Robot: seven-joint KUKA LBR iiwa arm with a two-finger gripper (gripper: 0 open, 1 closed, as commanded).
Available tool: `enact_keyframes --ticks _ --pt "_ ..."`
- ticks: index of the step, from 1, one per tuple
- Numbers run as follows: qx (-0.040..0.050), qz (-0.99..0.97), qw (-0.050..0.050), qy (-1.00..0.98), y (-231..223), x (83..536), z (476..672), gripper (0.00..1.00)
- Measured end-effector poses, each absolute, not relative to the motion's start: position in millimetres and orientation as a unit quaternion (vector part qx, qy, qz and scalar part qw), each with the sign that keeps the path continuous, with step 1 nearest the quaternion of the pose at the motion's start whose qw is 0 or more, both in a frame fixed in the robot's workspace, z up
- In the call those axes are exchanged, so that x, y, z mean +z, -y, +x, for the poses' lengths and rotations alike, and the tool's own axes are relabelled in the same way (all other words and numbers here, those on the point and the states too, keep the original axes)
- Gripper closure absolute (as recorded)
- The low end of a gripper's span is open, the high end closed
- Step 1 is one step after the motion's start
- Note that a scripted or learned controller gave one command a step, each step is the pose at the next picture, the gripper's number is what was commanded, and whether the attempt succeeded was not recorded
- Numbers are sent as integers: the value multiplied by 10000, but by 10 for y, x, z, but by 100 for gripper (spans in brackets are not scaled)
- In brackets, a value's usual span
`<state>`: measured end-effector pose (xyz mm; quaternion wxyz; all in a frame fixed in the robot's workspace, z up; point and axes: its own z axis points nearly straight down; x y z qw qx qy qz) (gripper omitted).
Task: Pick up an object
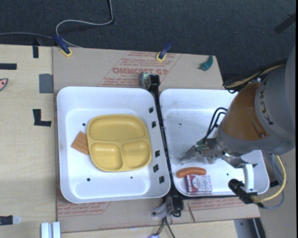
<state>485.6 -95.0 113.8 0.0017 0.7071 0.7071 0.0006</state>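
Observation:
My gripper (189, 153) hangs low in the right bin (188, 100), near its middle, pointing left. Just below it lies an orange-red sausage (191, 172), a short gap apart from the gripper. A small red and white box (198, 183) sits right under the sausage, against the bin's front wall. In the left bin (69, 133) a yellow divided plate (120, 142) lies flat in the middle. A thin brown flat piece (81, 143) pokes out from under the plate's left edge.
The arm's grey and orange body (248, 120) covers the right part of the right bin. The two bins are joined by a black clip strip (158, 133). Both stand on a cardboard sheet (134, 68).

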Motion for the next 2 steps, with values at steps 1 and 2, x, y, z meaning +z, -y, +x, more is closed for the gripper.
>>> enact_keyframes --ticks 1,2 --pt "-3 7072 1 -7071 938 855 4836 0" --pt "5 7075 23 -7067 945 959 4848 100"
